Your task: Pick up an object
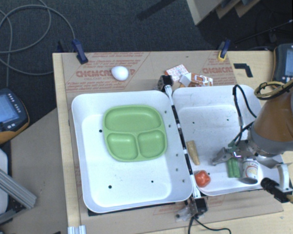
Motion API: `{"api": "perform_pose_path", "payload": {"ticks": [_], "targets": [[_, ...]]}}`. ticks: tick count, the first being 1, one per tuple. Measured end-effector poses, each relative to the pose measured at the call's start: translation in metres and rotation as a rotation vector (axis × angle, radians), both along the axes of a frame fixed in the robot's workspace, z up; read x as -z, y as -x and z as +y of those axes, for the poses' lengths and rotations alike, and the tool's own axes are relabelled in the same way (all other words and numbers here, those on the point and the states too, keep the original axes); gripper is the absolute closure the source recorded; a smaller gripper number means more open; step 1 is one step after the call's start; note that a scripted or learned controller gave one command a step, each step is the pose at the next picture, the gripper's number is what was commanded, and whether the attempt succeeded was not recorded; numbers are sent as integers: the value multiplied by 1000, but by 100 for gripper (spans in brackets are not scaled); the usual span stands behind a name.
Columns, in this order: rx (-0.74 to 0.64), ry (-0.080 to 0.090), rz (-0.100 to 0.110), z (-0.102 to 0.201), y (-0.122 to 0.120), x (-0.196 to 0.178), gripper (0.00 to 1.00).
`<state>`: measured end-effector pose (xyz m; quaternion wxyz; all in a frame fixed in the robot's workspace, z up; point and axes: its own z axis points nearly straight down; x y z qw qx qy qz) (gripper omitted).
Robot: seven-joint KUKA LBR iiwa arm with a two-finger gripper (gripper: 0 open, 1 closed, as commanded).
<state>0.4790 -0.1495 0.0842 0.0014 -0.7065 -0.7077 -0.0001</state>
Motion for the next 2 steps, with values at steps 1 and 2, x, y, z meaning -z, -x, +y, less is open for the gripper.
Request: {"api": "perform_pose_path", "payload": {"ticks": [1, 2], "targets": [[3, 1, -2, -1, 0, -10, 100], [-1, 2, -5, 60, -33, -101, 100]]}}
